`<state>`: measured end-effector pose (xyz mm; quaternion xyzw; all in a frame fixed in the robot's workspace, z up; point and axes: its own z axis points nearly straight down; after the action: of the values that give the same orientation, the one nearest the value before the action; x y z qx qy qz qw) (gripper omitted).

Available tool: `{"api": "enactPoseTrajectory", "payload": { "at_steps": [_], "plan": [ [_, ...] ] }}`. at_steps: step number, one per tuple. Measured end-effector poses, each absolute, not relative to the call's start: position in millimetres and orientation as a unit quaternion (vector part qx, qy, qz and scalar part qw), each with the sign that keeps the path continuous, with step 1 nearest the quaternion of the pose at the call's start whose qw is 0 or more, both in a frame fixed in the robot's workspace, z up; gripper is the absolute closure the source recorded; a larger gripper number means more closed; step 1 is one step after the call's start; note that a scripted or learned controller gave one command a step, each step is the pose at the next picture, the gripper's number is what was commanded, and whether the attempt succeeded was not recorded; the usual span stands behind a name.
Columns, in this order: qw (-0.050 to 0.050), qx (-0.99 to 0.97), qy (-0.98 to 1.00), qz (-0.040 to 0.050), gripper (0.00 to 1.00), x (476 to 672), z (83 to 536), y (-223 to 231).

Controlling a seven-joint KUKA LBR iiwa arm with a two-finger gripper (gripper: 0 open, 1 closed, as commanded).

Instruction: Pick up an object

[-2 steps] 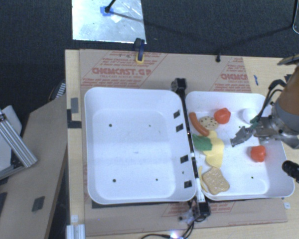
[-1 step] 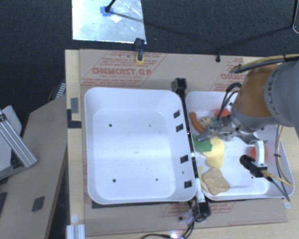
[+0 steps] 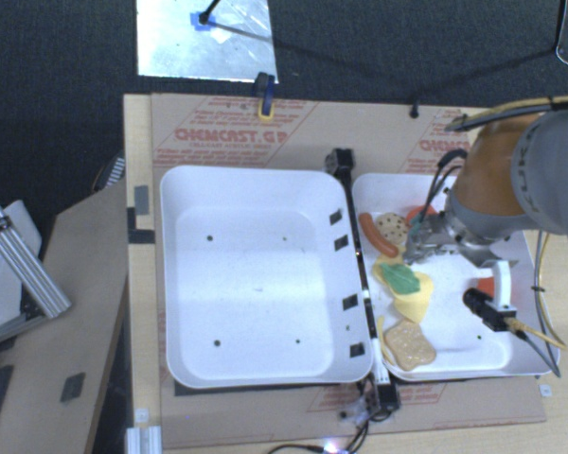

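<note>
Two bins (image 3: 256, 183) are seen on the surface (image 3: 218, 121). In the right one, the claw (image 3: 418, 251) is poised at 12 o'clock of a green piece (image 3: 399, 277) and a yellow piece (image 3: 415, 301). Its state cannot be told.

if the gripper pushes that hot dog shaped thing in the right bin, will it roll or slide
The hot dog is a long rounded cylinder, so it would likely roll if pushed from the side. Its smooth, glossy look suggests light toy plastic, probably slippery between fingers. It touches the round cookie, which might shift with it.
</note>
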<state>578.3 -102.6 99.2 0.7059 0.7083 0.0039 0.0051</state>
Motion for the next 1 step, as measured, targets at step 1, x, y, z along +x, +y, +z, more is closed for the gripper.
{"api": "enactPoseTrajectory", "payload": {
  "at_steps": [1],
  "plan": [
    [0.006, 0.707, 0.707, 0.0032, 1.00, 513.9, 87.5, -90.8]
  ]
}}
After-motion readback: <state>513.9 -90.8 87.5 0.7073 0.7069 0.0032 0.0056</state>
